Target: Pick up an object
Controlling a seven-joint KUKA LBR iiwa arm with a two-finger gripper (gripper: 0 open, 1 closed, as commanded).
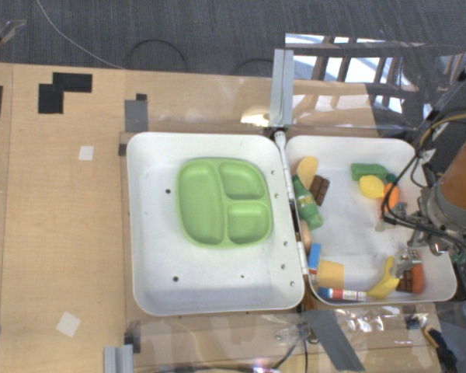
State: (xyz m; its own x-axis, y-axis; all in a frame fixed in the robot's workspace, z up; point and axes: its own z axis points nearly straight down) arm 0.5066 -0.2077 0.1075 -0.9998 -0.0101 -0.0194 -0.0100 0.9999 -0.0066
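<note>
You were at the reaching step: the arm [460, 185] came in from the right over the right bin [349, 231], and nothing was lifted yet. The end effector [414, 256] hung low at the near right corner of that bin, just above the yellow banana-shaped toy [384, 283] and the brown-red piece [414, 278] beside it. I could not tell if it was apart or together, because cables and the wrist body covered it, and I saw no thing clamped in it. All candidates for picking lay in the right bin: a yellow lemon-like toy [370, 186] touching a green piece [370, 171] at the far side, an orange piece [393, 196] just beside them, a green bottle shape [305, 205] and a brown block [319, 189] along the left wall, and a yellow cup-like block [330, 273] near a marker [343, 294] at the near wall. The left bin [151, 231] carried the green divided plate [223, 202]. In my judgement the next move called for a short descent onto the banana toy or its brown neighbour. Both sat close to the bin wall, so you needed to watch that the end effector did not hit the rim.
</note>
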